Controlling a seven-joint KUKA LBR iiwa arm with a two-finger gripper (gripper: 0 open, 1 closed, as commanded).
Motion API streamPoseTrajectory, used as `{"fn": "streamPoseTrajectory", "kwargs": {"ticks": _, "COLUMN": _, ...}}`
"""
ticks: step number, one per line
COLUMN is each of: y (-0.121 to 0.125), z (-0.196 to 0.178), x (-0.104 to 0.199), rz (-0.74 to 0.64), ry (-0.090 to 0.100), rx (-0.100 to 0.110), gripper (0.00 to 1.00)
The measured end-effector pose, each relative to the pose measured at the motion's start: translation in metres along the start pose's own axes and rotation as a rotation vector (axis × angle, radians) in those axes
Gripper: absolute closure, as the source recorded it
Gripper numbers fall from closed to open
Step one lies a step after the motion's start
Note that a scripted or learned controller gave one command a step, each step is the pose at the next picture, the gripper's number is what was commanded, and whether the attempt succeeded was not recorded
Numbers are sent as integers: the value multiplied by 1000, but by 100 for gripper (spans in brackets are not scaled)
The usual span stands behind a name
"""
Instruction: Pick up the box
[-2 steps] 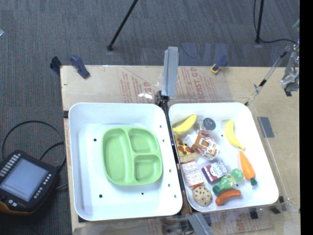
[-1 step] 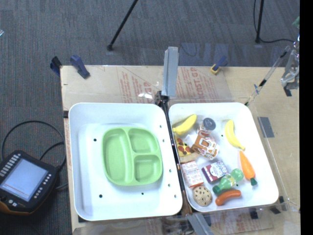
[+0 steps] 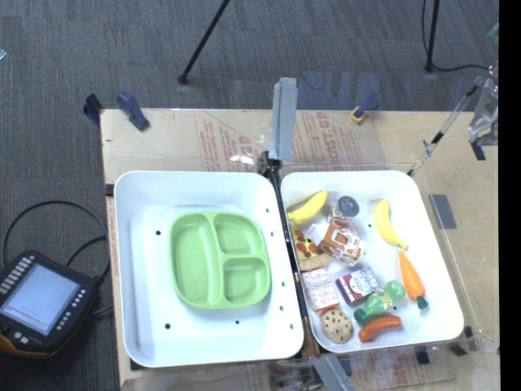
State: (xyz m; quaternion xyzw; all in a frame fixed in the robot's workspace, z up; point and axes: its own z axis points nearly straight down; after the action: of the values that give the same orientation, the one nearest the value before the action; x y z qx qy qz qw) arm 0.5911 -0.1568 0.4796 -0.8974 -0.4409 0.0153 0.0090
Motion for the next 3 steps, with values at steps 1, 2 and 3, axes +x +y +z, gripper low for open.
{"fn": "streamPoseTrajectory", "kwargs": {"ticks": 1, "y": -1, "z": -7, "x": 3, "rz": -11, "ry": -3, "rx": 4, "gripper": 100}}
{"fn": "streamPoseTrajectory", "kwargs": {"ticks": 2, "y": -1, "z": -14, "x": 7, "rz": -21, "ry": -6, "rx": 8, "gripper": 100}}
{"fn": "streamPoseTrajectory", "kwargs": {"ticks": 3, "y": -1, "z": -20, "x": 10, "rz": -32, "ry": -10, "rx": 13, "gripper": 100}}
